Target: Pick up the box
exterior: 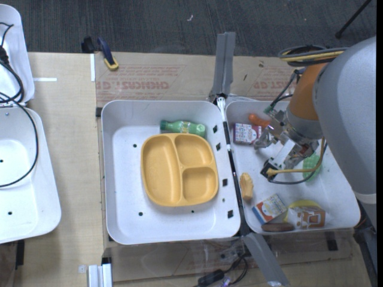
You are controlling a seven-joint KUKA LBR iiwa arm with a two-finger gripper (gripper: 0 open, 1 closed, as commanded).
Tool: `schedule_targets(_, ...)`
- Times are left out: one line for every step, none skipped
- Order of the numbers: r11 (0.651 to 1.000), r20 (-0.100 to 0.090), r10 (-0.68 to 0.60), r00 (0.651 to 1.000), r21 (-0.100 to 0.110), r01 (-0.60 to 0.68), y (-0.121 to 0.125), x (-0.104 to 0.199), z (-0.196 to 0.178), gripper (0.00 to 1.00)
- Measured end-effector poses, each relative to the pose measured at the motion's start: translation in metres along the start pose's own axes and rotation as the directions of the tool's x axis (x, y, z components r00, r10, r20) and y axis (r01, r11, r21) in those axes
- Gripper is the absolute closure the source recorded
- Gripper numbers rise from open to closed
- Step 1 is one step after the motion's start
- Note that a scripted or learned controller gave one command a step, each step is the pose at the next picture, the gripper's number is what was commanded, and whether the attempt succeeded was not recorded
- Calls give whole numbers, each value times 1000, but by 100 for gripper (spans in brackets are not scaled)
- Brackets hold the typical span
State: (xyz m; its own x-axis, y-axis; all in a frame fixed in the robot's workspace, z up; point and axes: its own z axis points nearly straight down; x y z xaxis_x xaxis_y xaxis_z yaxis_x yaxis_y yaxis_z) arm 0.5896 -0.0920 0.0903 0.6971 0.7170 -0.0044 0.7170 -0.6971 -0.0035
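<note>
At right of centre, in the right white bin (pixel 335 178), the small purple-and-white carton box (pixel 243 133) lies untouched; the grey two-finger gripper (pixel 269 137) hovers beside it, its state impossible to tell. Approach step; next, centring over the box.

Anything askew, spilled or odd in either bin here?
Nothing spilled or broken. The green bottle lies on its side behind the yellow tray in the left bin; items in the right bin lie scattered at angles.

Yellow tray (pixel 179 168) in white left bin (pixel 119 220), green bottle (pixel 182 127), dark red box (pixel 244 133) with white label, grey arm (pixel 353 112) with orange band (pixel 305 94), yellow-brown bread roll (pixel 246 186), white right bin (pixel 341 178)
</note>
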Motion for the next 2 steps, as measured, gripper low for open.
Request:
schedule_targets(999, -1, 37, 999, -3, -37, 32, 44, -177, 0)
schedule_targets(997, -1, -76, 997, 0, 76, 18, -12, -21, 0)
